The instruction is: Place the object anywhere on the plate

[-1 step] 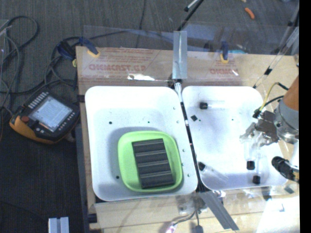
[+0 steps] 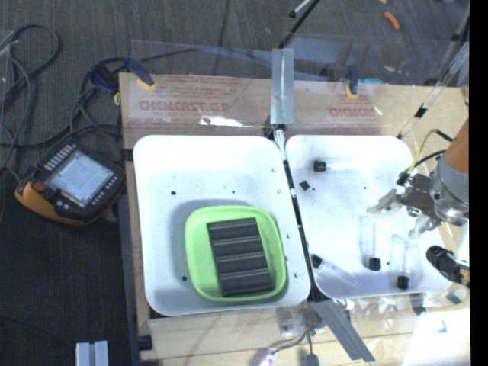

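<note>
A green plate (image 2: 195,239) lies in the left bin (image 2: 160,181), towards its front. A dark grey ridged block (image 2: 240,256) rests flat on the plate and covers most of its middle. My gripper (image 2: 387,273) hangs over the front right part of the right bin (image 2: 343,204), well away from the plate. Its two clear fingers (image 2: 372,242) point down with black tips, stand apart and have nothing between them. The arm's grey wrist (image 2: 435,200) comes in from the right edge.
Small black bits lie in the right bin: one near the back (image 2: 319,165), one by the divider (image 2: 303,184), one at the front left (image 2: 316,262). A metal rail (image 2: 282,97) stands behind the bins. A pendant (image 2: 72,181) sits on the floor at left.
</note>
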Robot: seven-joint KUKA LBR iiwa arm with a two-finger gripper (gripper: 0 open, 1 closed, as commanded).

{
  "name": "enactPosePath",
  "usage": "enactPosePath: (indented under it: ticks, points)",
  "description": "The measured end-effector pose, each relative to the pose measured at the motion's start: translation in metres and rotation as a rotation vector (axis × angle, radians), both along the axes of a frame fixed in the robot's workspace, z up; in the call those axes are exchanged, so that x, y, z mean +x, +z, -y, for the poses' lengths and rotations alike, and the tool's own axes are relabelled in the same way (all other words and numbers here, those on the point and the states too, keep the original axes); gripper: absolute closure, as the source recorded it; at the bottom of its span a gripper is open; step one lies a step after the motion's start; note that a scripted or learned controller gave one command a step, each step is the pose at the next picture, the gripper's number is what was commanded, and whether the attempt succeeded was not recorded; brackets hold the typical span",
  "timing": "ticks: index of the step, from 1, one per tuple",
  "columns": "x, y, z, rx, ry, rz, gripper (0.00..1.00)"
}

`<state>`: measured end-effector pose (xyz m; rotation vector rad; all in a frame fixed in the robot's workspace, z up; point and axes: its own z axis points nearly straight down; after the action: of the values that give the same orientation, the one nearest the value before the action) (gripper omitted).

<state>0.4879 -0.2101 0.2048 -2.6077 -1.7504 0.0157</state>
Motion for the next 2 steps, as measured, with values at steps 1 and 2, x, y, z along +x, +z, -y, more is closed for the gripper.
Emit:
enactPosePath:
  ticks: [1,2]
  points:
    - [0.043,0.047,-0.081,0.004,0.032,0.006,0.0]
    - [0.08,0.093,-0.121,0.003,0.022,0.007,0.0]
